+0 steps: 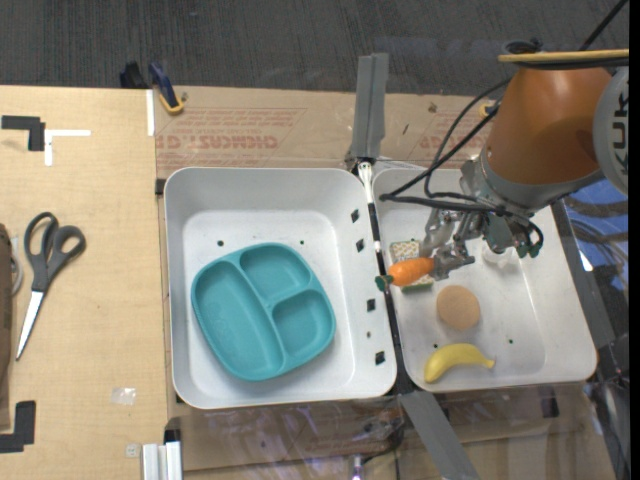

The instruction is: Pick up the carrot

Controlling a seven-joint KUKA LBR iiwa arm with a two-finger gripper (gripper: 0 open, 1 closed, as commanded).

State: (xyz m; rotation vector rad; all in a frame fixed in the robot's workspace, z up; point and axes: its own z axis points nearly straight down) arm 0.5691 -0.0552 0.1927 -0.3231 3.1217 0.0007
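The carrot [410, 270] lies in the right-hand bin [560, 363], hard against that bin's left wall, with its green stub pointing toward the divider and its orange body running toward me. My gripper [447, 251] sits right at its thicker end. One metal finger reaches the orange skin, but I cannot tell from this slant whether the carrot is truly pinched between both fingers or whether I am merely resting against it. I also cannot tell how wide my fingers stand, since cables and the wrist cover them.

I judge the carrot to be a toy: light, stiff, with a smooth moulded skin. That makes it easy to lift but slippery, and its taper means a grip near the tip would tend to squeeze it out sideways. The best hold is across the middle of the thick part, fingers set square to its length, so the pads meet nearly parallel sides.

A small pale block [404, 251] sits just behind the carrot, touching or nearly touching it, and the wall crowds the green end, so there is little room on that side. A brown ball [459, 308] lies near, lower in the bin, and a banana [457, 361] lies beyond that; both are apart from the carrot. The teal divided plate [262, 311] rests in the left bin [200, 193].
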